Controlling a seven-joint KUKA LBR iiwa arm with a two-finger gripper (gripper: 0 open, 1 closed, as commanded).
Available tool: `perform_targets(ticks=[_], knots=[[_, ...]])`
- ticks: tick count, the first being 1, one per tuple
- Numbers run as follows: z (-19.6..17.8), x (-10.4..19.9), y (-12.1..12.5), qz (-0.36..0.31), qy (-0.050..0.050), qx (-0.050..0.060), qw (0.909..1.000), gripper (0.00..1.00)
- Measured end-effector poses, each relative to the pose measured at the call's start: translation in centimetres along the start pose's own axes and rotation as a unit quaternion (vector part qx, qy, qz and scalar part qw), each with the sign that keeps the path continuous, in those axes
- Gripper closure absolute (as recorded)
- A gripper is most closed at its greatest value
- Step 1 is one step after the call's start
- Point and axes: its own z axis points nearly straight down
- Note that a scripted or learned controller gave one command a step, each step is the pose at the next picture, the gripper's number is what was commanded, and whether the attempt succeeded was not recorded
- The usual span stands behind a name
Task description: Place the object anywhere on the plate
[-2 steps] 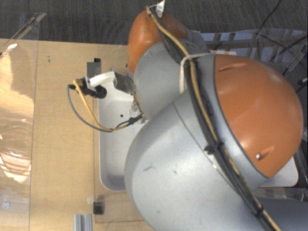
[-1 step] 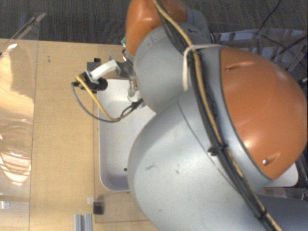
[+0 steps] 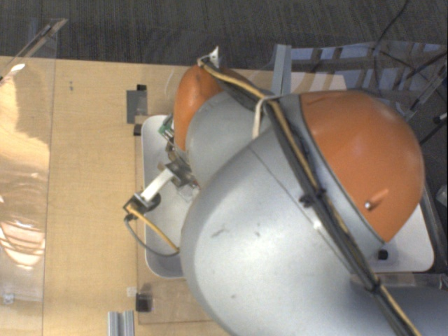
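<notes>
The gripper (image 3: 175,165) hung low over the left bin (image 3: 150,255), close to its left wall, and whether it was apart, together or clamped on anything could not be told. The arm (image 3: 280,243) covered the bin floor beneath it, so which way the object or the plate lay from it was hidden. A strip of bare white floor along the left wall was the open room in sight.
</notes>
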Motion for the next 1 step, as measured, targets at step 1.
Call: perform_targets(ticks=[1], knots=[[-5.69, 1.28, 1.13, -0.259, 0.001, -0.001, 0.9659, 1.00]])
